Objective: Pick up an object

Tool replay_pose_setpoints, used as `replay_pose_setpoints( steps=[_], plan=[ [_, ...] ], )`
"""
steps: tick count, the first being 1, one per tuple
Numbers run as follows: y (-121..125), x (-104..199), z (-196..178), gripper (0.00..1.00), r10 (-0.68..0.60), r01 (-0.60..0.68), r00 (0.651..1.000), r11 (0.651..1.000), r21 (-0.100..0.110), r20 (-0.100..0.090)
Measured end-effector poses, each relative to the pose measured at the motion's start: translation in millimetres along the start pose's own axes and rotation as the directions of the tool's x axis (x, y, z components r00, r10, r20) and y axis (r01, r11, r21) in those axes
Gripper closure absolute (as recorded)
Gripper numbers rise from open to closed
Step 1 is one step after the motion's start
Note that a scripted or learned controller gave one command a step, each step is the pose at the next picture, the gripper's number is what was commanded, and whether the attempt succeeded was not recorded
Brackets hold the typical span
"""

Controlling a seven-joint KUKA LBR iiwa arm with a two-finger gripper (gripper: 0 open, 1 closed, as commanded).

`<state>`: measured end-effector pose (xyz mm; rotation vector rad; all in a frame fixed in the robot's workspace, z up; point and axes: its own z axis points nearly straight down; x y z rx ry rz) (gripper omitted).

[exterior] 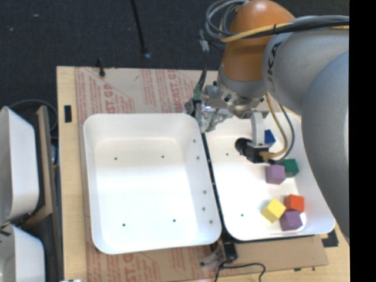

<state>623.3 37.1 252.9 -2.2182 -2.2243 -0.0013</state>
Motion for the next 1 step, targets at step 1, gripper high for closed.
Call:
replay_pose_setpoints(
  steps=[1],
  plan=[
    [8.5, 48.0, -5.6, 1.0, -0.001, 0.001, 1.0, 1.0, 0.0, 0.0]
  ],
)
